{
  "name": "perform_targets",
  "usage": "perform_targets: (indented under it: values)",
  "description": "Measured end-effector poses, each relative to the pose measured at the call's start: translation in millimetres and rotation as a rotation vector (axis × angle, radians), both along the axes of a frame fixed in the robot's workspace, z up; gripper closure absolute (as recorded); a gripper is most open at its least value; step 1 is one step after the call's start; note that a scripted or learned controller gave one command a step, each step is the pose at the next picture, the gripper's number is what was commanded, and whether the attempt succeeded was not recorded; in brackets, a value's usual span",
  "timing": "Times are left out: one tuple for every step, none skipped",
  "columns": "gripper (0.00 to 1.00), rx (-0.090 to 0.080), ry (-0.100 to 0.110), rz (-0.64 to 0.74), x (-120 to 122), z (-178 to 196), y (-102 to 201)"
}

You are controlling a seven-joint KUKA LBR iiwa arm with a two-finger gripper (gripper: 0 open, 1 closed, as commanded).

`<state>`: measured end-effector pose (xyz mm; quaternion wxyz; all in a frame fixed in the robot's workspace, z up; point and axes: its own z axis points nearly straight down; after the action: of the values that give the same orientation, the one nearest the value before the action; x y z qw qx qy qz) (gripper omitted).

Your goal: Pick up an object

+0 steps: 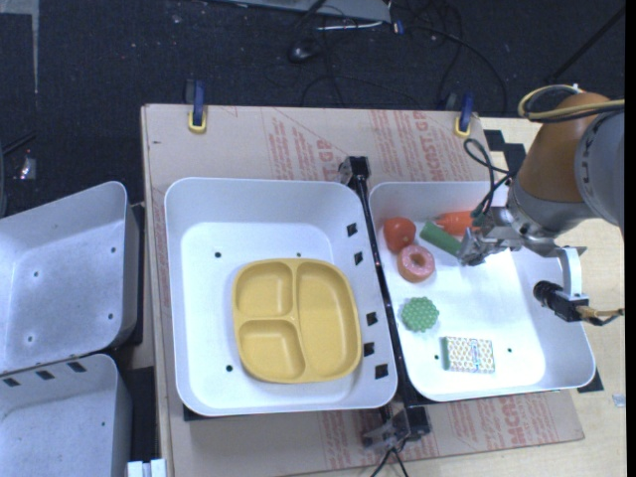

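The pincer (475,248) hangs low in the right white bin (517,366), at its far side beside the green block (438,238) and orange carrot-like piece (455,221); its opening I cannot tell. Centre over one piece before closing, avoiding the pink ring (415,262).

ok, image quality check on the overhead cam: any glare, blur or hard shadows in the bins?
Camera view: lighting is even, and the yellow tray and left bin read sharp, with mild white washout on the bin walls. The end effector looks soft near the green block, with a faint shadow under it in the right bin. The floor behind stays dark.
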<state>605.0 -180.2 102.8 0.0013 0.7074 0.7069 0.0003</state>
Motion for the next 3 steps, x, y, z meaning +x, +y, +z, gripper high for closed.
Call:
perform_targets:
  values:
    - [1.0,0.0,-0.003,0.004,4.3,53.7,10.2]
    - [1.0,-0.001,-0.006,0.005,7.4,113.3,19.3]
    - [1.0,-0.001,-0.005,0.005,8.8,167.0,19.1]
